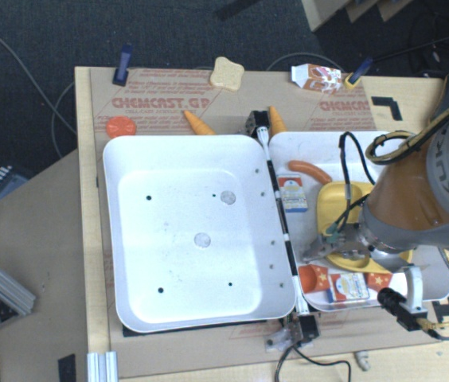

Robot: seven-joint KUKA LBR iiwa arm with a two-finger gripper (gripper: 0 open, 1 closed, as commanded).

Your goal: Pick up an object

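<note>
From the camera above the bench, I take the right bin as the landmark. The grey arm with the orange band reaches over this bin, and its wrist covers the middle of it. The gripper sits low inside the right bin, close to its left wall, pointing toward the yellow object that lies in the middle of the bin. The metal tips seem to touch the lower edge of the yellow object, but the wrist and cables hide them, so I cannot tell whether the claw is wide or narrow, or whether anything is between it. Toward the far wall of the right bin lies an orange sausage-shaped toy, and just beside the left wall is a small red and white carton. At the near wall there is a flat red package with stars, partly under the arm. The left bin is just beside the right bin, touching along the shared edge. In my judgement the step in hand is the approach to the yellow object. To do it well, the claw should centre over the object, go down straight, and close only when both tips are around it, without pushing the carton.
</note>
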